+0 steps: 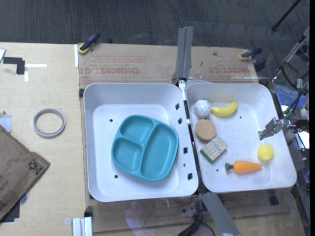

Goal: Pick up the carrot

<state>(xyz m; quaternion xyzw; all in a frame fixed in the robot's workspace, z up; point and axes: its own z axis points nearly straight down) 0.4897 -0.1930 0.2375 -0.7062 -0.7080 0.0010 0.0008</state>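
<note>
The carrot (244, 166) is orange with a green stub at its left end. It lies flat near the front of the right bin (256, 181), roughly parallel to the front wall. A yellow lemon (265, 152) sits just above and to the right of it, a small gap apart. A green and white patterned block (213, 149) lies to the carrot's upper left.
The right bin also holds a banana (224, 109), a white crumpled ball (202, 107) and a tan round disc (205, 130). A teal divided plate (145, 147) lies in the left bin (98, 107). A small metal bracket (273, 127) sits at the right bin's right rim.
</note>
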